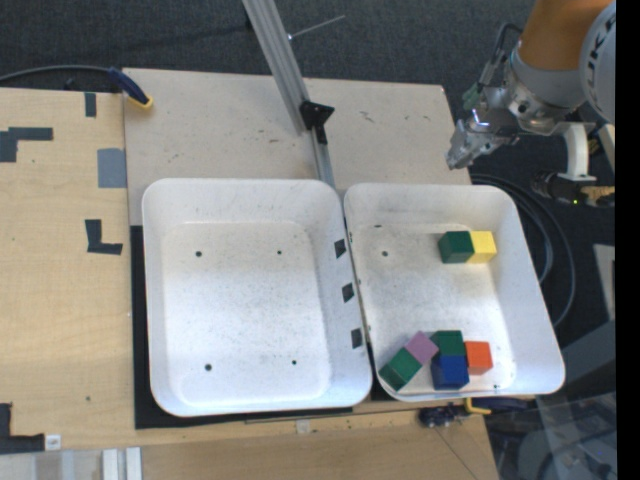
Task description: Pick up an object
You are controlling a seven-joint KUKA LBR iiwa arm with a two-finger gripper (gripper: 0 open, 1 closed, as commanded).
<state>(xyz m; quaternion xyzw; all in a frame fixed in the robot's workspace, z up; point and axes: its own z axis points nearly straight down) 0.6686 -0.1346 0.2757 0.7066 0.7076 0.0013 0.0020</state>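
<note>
Arm parked above the right bin, blocks lying in the bin below.

The grey arm with its orange band [560, 28] sits in the upper right of the frame, its two-finger metal gripper [466, 148] hanging just past the far rim of the right shallow white bin [520, 218], over the bench; nothing is between the fingers, and whether they are spread or closed I cannot tell. In that bin's upper part a dark green cube [455, 247] touches a yellow cube [484, 245]. Near the bin's lower edge a cluster sits together: a green block [401, 368], a pale purple block [421, 348], a dark green block [447, 342], a blue block [450, 371] and an orange block [479, 356]. The left shallow white bin [160, 268] lies beside it.
</note>
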